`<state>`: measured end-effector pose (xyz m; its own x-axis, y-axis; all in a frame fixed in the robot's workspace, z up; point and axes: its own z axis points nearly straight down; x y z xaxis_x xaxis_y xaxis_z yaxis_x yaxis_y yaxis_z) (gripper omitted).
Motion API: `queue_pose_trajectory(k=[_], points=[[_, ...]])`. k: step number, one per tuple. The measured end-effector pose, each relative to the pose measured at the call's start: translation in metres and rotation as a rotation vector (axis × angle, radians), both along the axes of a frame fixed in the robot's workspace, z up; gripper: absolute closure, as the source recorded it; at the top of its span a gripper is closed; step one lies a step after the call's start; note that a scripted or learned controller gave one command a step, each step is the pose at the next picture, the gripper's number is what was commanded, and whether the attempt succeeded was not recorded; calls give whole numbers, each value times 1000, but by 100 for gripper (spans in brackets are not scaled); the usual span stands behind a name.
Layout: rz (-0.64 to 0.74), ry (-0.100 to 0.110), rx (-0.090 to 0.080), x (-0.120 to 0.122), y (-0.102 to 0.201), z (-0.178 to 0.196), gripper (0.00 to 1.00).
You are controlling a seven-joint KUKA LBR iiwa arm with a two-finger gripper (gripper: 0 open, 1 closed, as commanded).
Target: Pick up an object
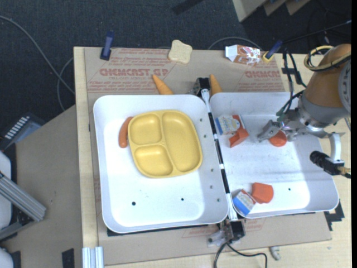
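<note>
Gripper [277,133] low in right bin [312,205], fingers spread wide around orange ball [278,140], not clamped. Risk: ball rolls off as fingers close, giving an empty pinch.

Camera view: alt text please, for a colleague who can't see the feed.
The arm's tool sits low in the right bin at a small red object. The left bin holds a yellow divided plate.

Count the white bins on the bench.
2: the left shallow white bin holding the yellow divided plate, and the right shallow white bin beside it.
</note>
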<state>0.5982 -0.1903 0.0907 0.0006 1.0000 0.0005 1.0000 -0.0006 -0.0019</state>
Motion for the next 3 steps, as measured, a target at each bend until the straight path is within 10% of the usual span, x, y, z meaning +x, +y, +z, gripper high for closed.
queue_pose_trajectory(k=[1,2,3], points=[[1,-4,-2,7,-16,52,0],[1,-6,-2,0,15,-4,0],[1,-6,-3,69,-20,51,0]])
